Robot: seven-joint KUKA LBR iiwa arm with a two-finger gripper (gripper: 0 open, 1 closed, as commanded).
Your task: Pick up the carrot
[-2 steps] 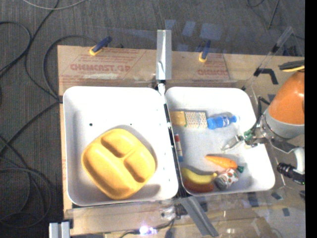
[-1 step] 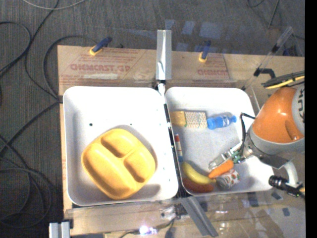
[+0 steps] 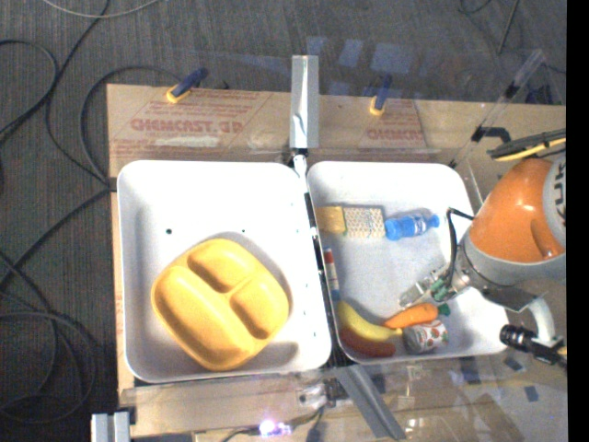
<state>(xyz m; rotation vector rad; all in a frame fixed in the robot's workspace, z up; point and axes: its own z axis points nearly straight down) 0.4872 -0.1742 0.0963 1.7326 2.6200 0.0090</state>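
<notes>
The orange carrot [image 3: 411, 316] lies near the front of the right bin [image 3: 391, 175], its thick end with a bit of green pointing right. My gripper [image 3: 426, 291] hangs just above and behind the carrot, very close to it, with the grey and orange wrist reaching in from the right. Whether it touches the carrot I cannot tell.
A yellow banana [image 3: 362, 324] lies left of the carrot with a dark red item [image 3: 370, 347] under it. A small can [image 3: 426, 337] sits just in front of the carrot. A blue bottle [image 3: 409, 224] and a yellow sponge [image 3: 351, 221] lie at the back. The left bin [image 3: 147, 191] holds a yellow divided plate [image 3: 221, 302].
</notes>
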